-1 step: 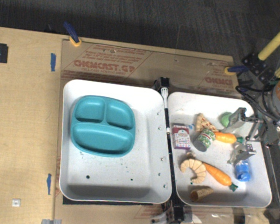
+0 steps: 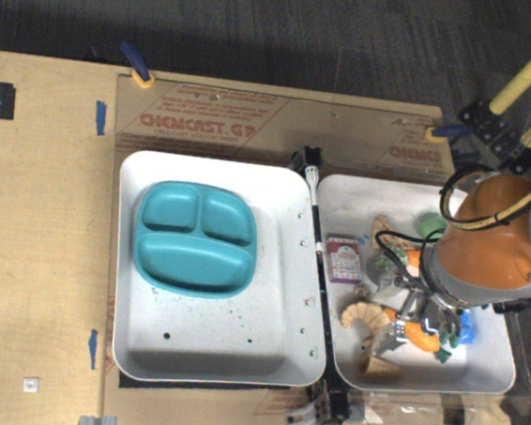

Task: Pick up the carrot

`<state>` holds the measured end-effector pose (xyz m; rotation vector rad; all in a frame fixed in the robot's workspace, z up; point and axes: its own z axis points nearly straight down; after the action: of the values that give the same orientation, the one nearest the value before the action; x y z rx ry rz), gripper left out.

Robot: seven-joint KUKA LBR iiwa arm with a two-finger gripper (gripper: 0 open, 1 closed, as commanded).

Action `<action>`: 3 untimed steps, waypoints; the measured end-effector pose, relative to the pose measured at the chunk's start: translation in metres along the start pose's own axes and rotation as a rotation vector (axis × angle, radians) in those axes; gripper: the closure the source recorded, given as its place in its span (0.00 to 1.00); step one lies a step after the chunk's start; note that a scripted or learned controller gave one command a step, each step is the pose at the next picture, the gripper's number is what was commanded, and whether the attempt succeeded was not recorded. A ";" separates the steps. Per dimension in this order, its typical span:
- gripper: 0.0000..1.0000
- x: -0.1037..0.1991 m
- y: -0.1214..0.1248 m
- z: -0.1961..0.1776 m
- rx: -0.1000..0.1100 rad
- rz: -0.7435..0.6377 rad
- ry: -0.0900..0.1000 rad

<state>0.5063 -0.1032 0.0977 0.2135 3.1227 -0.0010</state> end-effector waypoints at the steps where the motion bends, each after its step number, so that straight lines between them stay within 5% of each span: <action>1: 0.00 0.013 -0.002 0.004 -0.003 -0.218 -0.028; 2: 1.00 0.011 0.000 -0.007 -0.002 -0.222 -0.036; 3: 0.00 0.011 0.000 -0.006 -0.003 -0.222 -0.035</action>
<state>0.4949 -0.1016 0.1040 -0.1320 3.0926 -0.0027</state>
